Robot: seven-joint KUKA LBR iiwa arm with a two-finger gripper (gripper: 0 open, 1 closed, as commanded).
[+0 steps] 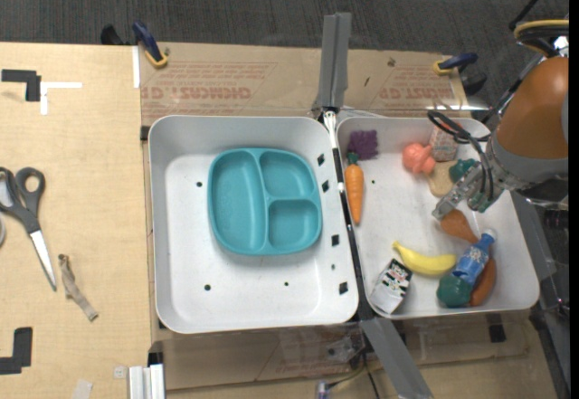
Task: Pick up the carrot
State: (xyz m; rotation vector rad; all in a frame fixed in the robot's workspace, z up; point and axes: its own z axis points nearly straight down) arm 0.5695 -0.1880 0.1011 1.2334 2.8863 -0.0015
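Grey arm (534, 148), orange band, black cables, teal-tinged tool (466, 192).

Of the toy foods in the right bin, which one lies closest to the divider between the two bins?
The carrot: orange with a green top, it lies lengthwise against the right bin's left wall, while the banana sits nearer the middle.

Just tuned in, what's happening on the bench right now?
The arm is after the carrot, which lies untouched along the left wall of the right bin. The gripper hangs over that bin's right side, near the pink toy, well away from the carrot. The left bin holds a teal divided plate.
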